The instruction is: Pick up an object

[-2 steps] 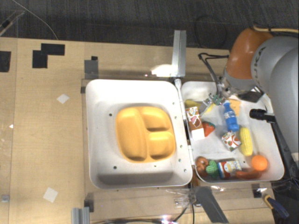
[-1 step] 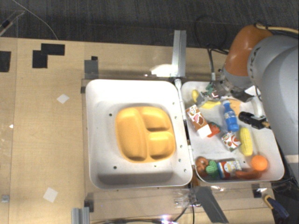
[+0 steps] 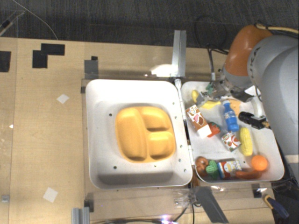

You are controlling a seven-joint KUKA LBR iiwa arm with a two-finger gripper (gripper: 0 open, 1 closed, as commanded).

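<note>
Arm enters from 3 o'clock, jaws (image 3: 211, 91) low at the 12 o'clock end of the right bin (image 3: 278, 171), just by a yellow banana (image 3: 211, 105); can't tell if released or clenched. Same bin holds a blue bottle (image 3: 230, 117), milk carton (image 3: 198, 120), corn cob (image 3: 245, 141) and orange (image 3: 259, 163) twd 5 o'clock. Left bin (image 3: 100, 171) on the worktop (image 3: 42, 143) carries 1 yellow divided tray (image 3: 145, 133).

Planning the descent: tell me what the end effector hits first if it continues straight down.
Most likely the yellow banana lying just under the end effector at the right bin's far end, though depth is hard to judge from this slanted view.
</note>
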